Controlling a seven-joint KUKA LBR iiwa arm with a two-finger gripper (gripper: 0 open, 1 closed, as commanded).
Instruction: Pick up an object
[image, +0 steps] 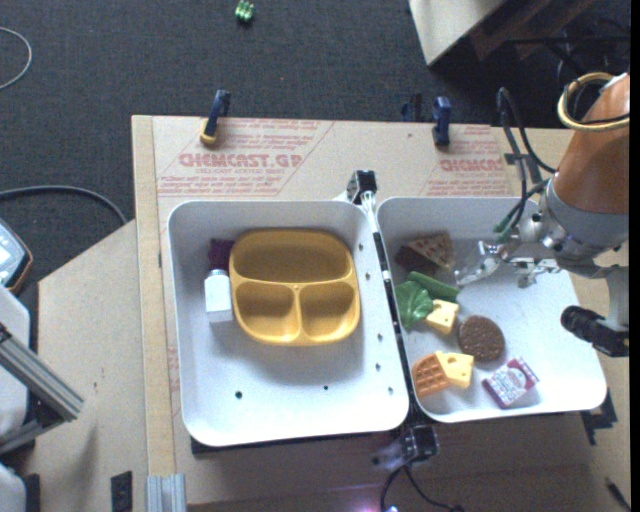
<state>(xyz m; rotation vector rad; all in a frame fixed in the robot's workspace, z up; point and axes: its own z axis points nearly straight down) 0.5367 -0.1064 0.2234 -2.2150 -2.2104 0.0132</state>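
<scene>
Whether the jaws are spread or closed cannot be told; the gripper (487, 262) is a small metallic tangle low over the right bin (570, 300), with nothing visibly between its tips. Closest, just to its left, lies a brown wedge with pale specks (428, 250). Below-left of that sit a green leafy piece (417, 298) and a yellow cheese-like wedge (443, 317). Further below are one round, dark brown cookie (482, 338), one tan waffle square (432, 374) touching a second yellow wedge (458, 368), and one red-and-white packet (510, 383).

The grey arm with its orange band (597, 165) reaches in from the right, wrist angled down and leftward.

Well to the left, the left bin (190, 320) holds one yellow three-compartment plate (294, 286), one small white bottle (218, 294) and a dark purple item (220, 249).
</scene>
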